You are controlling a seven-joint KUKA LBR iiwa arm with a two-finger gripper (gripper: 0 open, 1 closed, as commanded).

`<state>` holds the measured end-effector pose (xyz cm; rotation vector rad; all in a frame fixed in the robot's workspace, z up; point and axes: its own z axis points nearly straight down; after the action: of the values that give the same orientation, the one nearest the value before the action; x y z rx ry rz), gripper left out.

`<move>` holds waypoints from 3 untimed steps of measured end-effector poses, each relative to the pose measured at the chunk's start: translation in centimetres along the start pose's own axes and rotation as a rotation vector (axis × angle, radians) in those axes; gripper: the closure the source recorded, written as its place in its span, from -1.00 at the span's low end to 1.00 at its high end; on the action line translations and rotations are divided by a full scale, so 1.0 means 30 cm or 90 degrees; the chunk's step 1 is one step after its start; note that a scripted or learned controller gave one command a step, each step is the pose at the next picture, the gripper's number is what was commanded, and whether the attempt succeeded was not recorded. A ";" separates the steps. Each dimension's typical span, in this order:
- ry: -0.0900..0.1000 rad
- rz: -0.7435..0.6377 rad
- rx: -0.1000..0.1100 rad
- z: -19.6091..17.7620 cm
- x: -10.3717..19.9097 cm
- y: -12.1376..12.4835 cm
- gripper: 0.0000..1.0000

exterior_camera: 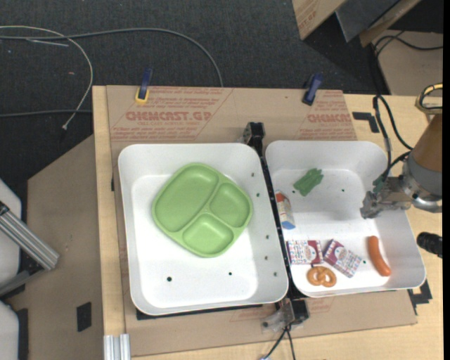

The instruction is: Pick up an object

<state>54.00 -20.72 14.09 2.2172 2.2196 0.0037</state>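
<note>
While the arm (pixel 429 151) reaches in from three o'clock, take in the setting: a tan tabletop (pixel 63 232) sits over dark carpet (pixel 105 35), with thin cables (pixel 84 63) trailing across the floor at eleven o'clock and cardboard boxes (pixel 330 14) up at one o'clock. A printed cardboard sheet (pixel 183 112) covers the tabletop, pinned along its far edge by two blue clamps (pixel 145 84), and a metal rail (pixel 28 239) juts in at nine o'clock. Two shallow white bins lie side by side. The left bin (pixel 148 281) carries a green divided plate (pixel 202 209), three compartments, turned at an angle and sitting slightly toward the bin's twelve o'clock side. Over to the right bin (pixel 337 155): a green toy piece (pixel 308 181) lies at its eleven o'clock, a small tube with a red end (pixel 284 209) rests against the nine o'clock wall, two patterned packets (pixel 323 254) sit side by side toward six o'clock, a pretzel (pixel 321 276) lies just below them, and an orange sausage (pixel 378 254) lies at five o'clock. The hand (pixel 376 204) hangs low at the bin's three o'clock wall, above the sausage and apart from it; nothing shows between its fingers, and whether they are spread or closed I cannot tell.
</note>
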 end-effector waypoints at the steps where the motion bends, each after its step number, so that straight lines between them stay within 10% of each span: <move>1: -0.001 0.000 -0.001 -0.196 -0.025 -0.016 1.00; 3: 0.003 -0.003 0.004 -0.344 0.135 0.003 1.00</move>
<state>54.03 -16.67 24.39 2.2176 2.2295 0.0013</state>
